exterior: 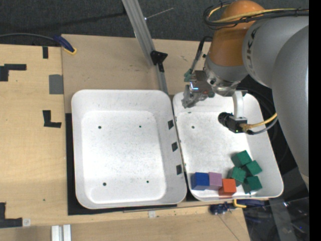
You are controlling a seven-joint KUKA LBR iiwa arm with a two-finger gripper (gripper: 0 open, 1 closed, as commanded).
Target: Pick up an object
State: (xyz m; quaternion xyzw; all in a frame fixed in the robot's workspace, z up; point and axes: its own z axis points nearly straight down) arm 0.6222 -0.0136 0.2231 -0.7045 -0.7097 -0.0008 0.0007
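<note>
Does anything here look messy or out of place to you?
Nothing looks spilled or broken. The blocks, blue, purple, orange and several green, are all crowded into the near corner of the right bin. The gripper hangs at that bin's far corner, away from them.

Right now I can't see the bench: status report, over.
Tool over right bin's far left corner, nothing seen held. Blocks clustered at near edge, untouched. Nothing between them.
</note>
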